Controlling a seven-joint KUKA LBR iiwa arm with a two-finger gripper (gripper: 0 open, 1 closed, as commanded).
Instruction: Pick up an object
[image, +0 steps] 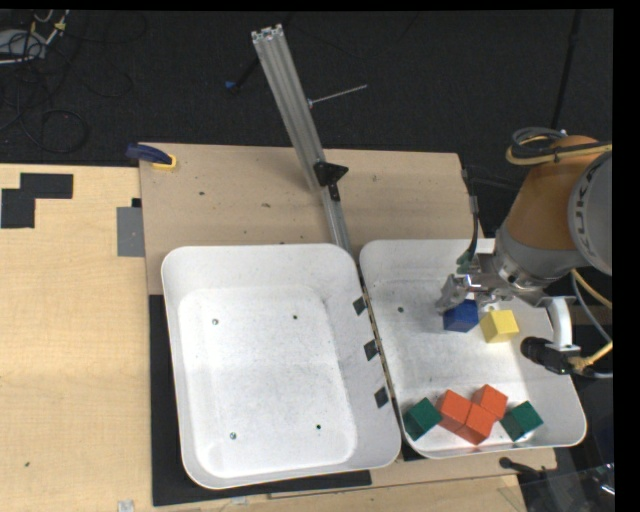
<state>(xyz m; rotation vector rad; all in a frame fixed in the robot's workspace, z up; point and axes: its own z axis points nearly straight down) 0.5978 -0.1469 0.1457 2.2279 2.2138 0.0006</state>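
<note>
1. no text, label, brand, number or sign can be read anywhere in the camera view.
2. the black shapes on the pale board at the left are plain patches, not letters.
3. the small black marks along the inner rim of the right bin are too small to tell as writing.

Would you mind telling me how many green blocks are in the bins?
2, both in the right bin near its front edge: one green block left of the orange blocks, the other right of them.
</note>
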